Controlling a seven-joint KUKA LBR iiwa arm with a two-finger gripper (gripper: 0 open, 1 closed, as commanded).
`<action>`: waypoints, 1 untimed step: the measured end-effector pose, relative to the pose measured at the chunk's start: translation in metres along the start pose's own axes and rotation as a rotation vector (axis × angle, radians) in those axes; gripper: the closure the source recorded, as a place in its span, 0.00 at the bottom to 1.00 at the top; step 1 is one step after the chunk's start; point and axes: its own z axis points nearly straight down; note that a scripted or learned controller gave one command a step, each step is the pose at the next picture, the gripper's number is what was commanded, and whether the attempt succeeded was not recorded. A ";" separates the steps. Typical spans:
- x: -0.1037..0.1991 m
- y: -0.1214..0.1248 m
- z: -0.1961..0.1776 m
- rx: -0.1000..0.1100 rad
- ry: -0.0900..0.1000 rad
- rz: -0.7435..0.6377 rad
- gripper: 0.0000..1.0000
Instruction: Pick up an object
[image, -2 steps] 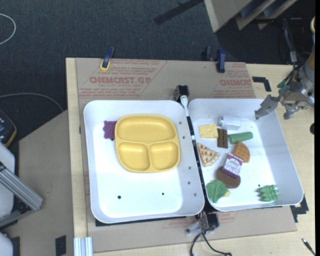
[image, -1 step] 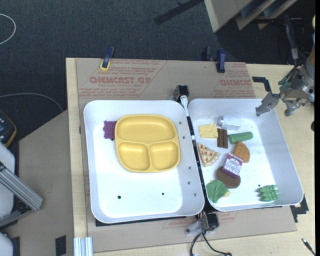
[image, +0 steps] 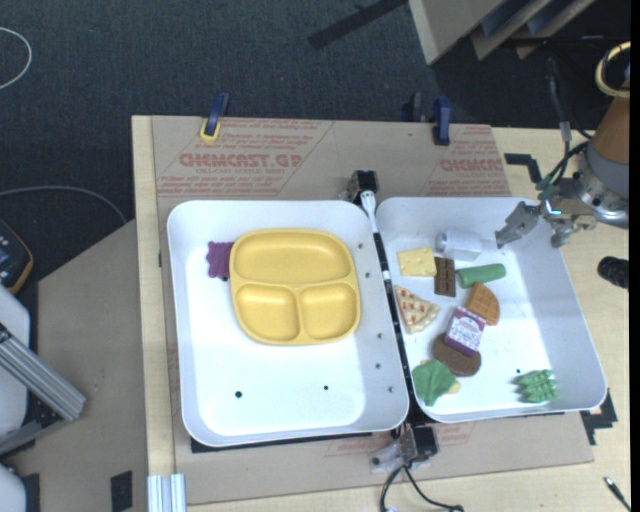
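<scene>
Gripper (image: 535, 222) is hovering over the far right part of the right bin (image: 570, 300), toward the bench's back edge. Two fingers are showing, splayed apart, with nothing between them: open and carrying nothing.

Candidate objects are all sitting in the right bin, taking the yellow cheese block (image: 417, 262) as landmark. Just right of it and touching, a dark brown bar (image: 444, 275). Further right, a green pod (image: 481, 272), the nearest piece to the gripper. Below the cheese, a pizza slice (image: 415, 308). Down and right of it, a purple packet (image: 466, 328) lying against a brown patty (image: 455, 354); a leafy green piece (image: 432, 380) below that. Well apart toward the near right corner, a small green bundle (image: 536, 386).

Judgement: the green pod is looking like the best pick, as it is lying clear on its right end. Fingers should be straddling its narrow width, descending square to the floor, well off the brown bar.

A pale object just right of the cheese, near the gripper, is too washed out against the white floor to identify. In the left bin (image: 190, 300), a purple item (image: 218, 258) is partly tucked behind the yellow divided tray (image: 295, 283). The arm is cut off at the frame's right.
</scene>
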 end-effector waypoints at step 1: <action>0.005 0.000 0.064 0.001 0.001 -0.001 0.00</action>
